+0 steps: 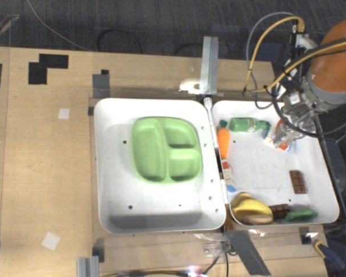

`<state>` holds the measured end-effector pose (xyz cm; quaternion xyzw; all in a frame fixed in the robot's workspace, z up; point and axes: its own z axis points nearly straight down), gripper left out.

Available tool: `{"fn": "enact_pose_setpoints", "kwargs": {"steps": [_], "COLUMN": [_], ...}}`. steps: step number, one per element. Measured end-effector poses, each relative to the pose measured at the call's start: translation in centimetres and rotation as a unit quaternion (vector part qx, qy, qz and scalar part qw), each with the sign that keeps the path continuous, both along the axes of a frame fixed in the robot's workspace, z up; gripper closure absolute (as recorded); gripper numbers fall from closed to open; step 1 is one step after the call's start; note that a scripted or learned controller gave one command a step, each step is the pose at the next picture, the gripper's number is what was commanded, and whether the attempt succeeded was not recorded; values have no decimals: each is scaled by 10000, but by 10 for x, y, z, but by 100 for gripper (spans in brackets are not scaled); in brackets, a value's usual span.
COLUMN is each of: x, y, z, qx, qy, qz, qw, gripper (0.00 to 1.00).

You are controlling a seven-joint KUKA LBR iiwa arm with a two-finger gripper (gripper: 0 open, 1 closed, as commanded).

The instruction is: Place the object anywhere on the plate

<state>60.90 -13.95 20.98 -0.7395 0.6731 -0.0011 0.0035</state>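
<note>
Reaching in: grey arm with an orange band (334,68), entering from the right, above the far right corner of the right bin.
Pincer: the pincer (286,133) hangs over the far right part of the shallow white right bin (328,178); whether it is spread or pressed together I cannot tell.
Object near pincer: a small orange-and-white item (283,143) lies just under the pincer tip; contact cannot be judged.
Plate: light green divided plastic plate (164,149), in the middle of the shallow white left bin (112,206), well apart from the pincer.
Left of pincer: green bottle with a white label (248,125), lying on its side; beyond it an orange carrot (223,141) by the wall between the bins.
Near side of right bin: yellow banana (251,208), brown chocolate bar (298,181), small green piece (300,214).
Worktop: light wooden worktop (40,154) carrying both bins.
</note>
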Motion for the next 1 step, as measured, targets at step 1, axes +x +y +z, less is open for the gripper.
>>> {"fn": "enact_pose_setpoints", "kwargs": {"steps": [1], "x": [0], "y": [0], "z": [0], "qx": [-2], "qy": [-3], "qz": [1], "qw": [10000], "gripper": [0]}}
